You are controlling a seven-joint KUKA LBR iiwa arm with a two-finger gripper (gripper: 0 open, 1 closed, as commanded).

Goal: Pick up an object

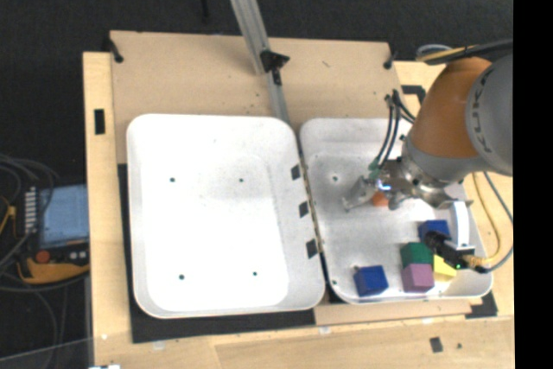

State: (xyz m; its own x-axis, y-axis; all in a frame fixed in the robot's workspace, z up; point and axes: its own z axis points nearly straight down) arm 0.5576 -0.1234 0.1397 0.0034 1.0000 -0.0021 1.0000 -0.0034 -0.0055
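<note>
Right bin (346, 143): one blue block (371, 280), one purple block (418, 276), one green block (416, 254). Gripper (373, 196) over bin; finger state cannot tell.

A tan bench (225, 65) carries two white bins: the left bin (147, 186) and the right bin (337, 143), side by side and touching. A metal pole (246, 4) slants up from the bench's far side. Left of the bench lie a blue box (65, 216) and cables (17, 177).

Grey arm (488, 112) with orange band (445, 112) and black cables (396, 121).
</note>
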